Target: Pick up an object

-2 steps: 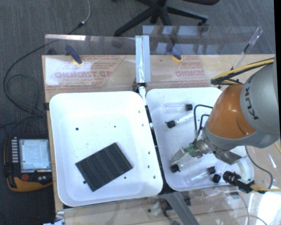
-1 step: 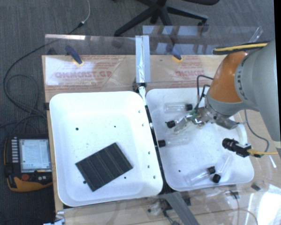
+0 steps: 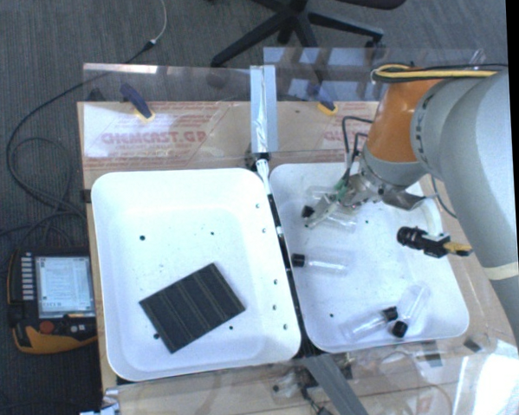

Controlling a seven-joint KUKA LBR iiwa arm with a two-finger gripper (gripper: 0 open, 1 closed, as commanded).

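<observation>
Dark ribbed panel (image 3: 193, 305) lies flat in left bin (image 3: 112, 201). Right bin (image 3: 456, 322) holds clear tubes (image 3: 325, 261). Fingers (image 3: 329, 206) sit low beside one tube (image 3: 319, 210); their state cannot be determined. Step: approach. Next: confirm closure on tube, then lift.

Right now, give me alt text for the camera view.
The gripper is low in the right bin among clear tubes. The left bin holds a dark ribbed pad.
</observation>
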